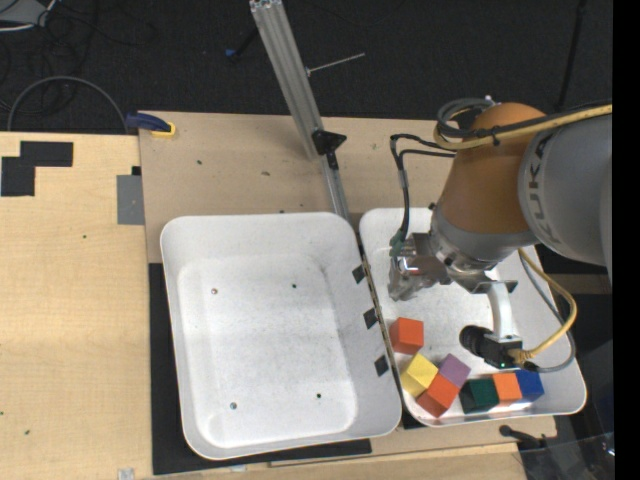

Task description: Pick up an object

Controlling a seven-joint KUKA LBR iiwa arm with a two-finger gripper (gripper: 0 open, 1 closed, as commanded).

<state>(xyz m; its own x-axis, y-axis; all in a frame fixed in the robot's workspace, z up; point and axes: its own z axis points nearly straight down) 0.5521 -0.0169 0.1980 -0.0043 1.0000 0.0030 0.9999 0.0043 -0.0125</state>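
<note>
My gripper [403, 280] hangs over the left side of the right bin [380, 230], just above and behind an orange block [407, 334]. Nothing shows between its metal fingers. In the bin's near end lie a yellow block [420, 373], a purple block [455, 370], a red-orange block [437, 396], a dark green block [480, 396], an orange block [509, 386] and a blue block [530, 384]. The grey arm with its orange band covers the bin's far right part.
The left bin [190, 243] lies beside the right one, with black clips along the shared edge. A slanted aluminium rail [292, 73] rises behind the bins. Bare wooden bench surrounds them.
</note>
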